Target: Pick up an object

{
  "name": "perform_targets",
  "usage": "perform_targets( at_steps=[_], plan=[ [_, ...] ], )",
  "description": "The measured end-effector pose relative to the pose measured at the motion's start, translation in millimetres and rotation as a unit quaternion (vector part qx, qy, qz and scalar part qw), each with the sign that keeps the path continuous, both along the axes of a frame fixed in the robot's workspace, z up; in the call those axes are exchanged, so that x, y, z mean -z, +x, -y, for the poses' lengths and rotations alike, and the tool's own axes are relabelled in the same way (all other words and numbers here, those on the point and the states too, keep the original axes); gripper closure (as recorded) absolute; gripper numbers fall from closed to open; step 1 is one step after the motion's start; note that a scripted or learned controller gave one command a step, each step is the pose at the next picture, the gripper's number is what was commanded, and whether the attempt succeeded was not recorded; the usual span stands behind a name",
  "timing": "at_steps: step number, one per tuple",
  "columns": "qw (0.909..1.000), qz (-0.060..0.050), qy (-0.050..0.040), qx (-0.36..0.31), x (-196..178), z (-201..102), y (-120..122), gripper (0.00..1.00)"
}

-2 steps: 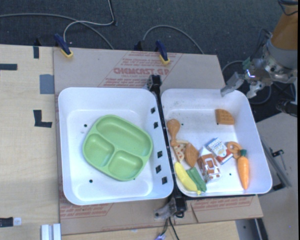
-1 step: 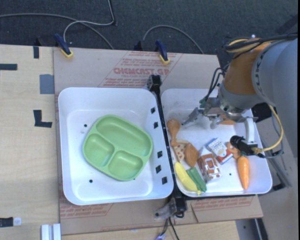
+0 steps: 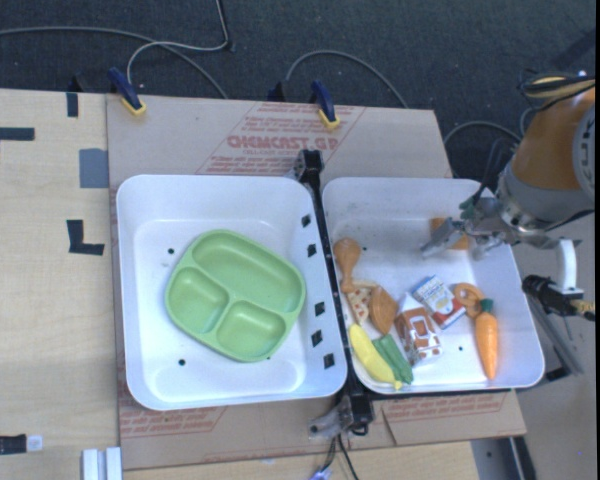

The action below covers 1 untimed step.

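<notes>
Crowded along the near edge of the right bin (image 3: 500,373), a yellow banana (image 3: 370,356) and a green pea pod (image 3: 392,358) lie side by side, both slanting from upper left to lower right. Just beside them sits a small brown-and-white carton (image 3: 418,334), with a blue-and-white packet (image 3: 432,294) above it. An orange carrot (image 3: 487,342) lies near the bin's right wall, its long axis almost straight up and down the view, green top toward the far side, tip pointing at the near rim. A chicken drumstick (image 3: 347,258) rests by the divider. Reaching in from the right, the gripper (image 3: 448,240) hangs low over the far right part of this bin; whether it is clenched or released cannot be told. The left bin (image 3: 140,298) bears a green divided plate (image 3: 236,294).
</notes>
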State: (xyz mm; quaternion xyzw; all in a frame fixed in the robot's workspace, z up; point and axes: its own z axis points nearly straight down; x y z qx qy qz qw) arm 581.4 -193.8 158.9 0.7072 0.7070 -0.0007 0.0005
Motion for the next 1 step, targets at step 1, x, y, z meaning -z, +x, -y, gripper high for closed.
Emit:
perform_targets(
  at_steps=[1],
  plan=[
    [1.0,0.006,-0.0011,-0.002,67.4,27.9,65.3,0.0]
  ],
)
